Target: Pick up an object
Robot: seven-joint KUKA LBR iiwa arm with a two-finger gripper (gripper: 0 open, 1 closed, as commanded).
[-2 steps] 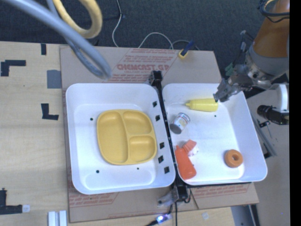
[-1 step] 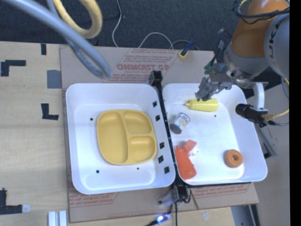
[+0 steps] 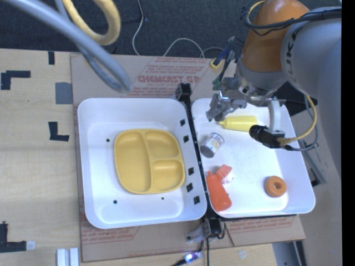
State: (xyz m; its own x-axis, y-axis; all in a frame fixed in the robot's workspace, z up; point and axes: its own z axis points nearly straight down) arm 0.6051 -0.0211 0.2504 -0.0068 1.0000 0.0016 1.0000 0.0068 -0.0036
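The right bin [image 3: 294, 204] holds a yellow bottle-shaped object [image 3: 239, 123] near its back, a small grey and white can [image 3: 211, 144] by the divider, an orange-red bottle [image 3: 218, 189] at the front left and a brown doughnut [image 3: 275, 186] at the front right. My gripper [image 3: 217, 109] hangs over the back left of this bin, just left of the yellow object and above the can. Its fingers look close together with nothing visible between them.
The left bin [image 3: 91, 148] holds a yellow divided tray [image 3: 148, 160]. A black divider [image 3: 190, 148] runs between the bins. The arm's orange band [image 3: 270, 32] and grey body fill the upper right. A grey pole and yellow hose cross the upper left.
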